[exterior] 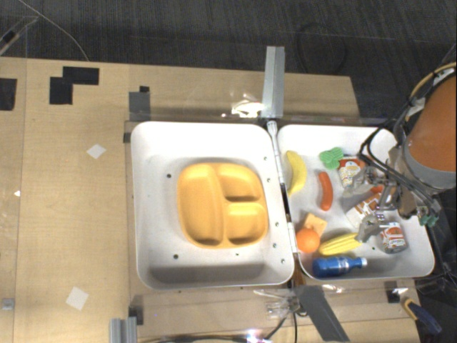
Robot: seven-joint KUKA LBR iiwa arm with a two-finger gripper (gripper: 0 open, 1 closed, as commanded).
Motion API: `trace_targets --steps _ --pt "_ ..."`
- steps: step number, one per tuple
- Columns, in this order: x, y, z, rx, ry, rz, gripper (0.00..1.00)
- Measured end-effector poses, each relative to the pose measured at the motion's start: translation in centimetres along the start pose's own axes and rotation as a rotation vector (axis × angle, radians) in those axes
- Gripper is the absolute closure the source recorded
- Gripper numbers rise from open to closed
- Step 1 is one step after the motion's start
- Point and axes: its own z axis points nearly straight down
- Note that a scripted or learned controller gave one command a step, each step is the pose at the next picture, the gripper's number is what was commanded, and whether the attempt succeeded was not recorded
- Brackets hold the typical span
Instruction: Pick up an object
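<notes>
Toys are spread over the right bin [421, 263], and none of them is seen lifted yet. The hand [376, 216] is lowered into that bin, among the small things near its right side. It cannot be told whether anything is gripped, because the end of the hand is too small and too mixed up with the toys around it.

Just beside the hand, a little red and white pack [392, 237] is seen. Another small pack [350, 171] is found a bit higher up. A yellow corn toy [338, 244] is laid to the left of the hand, and a blue bottle [339, 265] is laid below the corn, near the front wall. An orange ball [308, 241] is placed next to the corn. A red sausage toy [325, 190], a banana [295, 171] and a green toy [331, 156] are seen further back in the bin.

A yellow tray [220, 203] with three parts is held in the left bin [153, 191]. Both bins are set on the desk [64, 213].

So the reaching part looks nearly done. The grabbing and the lifting are judged to be left. The pack beside the hand is guessed to be the thing that is wanted, but that cannot be known for sure.
</notes>
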Motion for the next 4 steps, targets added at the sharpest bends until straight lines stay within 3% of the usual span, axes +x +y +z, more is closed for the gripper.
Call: trace_targets --steps 1,2,3,4 --pt "-1.6 -1.7 11.1 0.000 0.002 0.350 0.00" --pt "-3.7 1.8 13.0 -0.001 0.001 0.626 0.00" --pt "-9.7 -2.1 14.0 -0.006 -0.013 0.887 0.00" --pt "-15.9 -3.2 14.1 -0.006 -0.012 1.039 0.00"
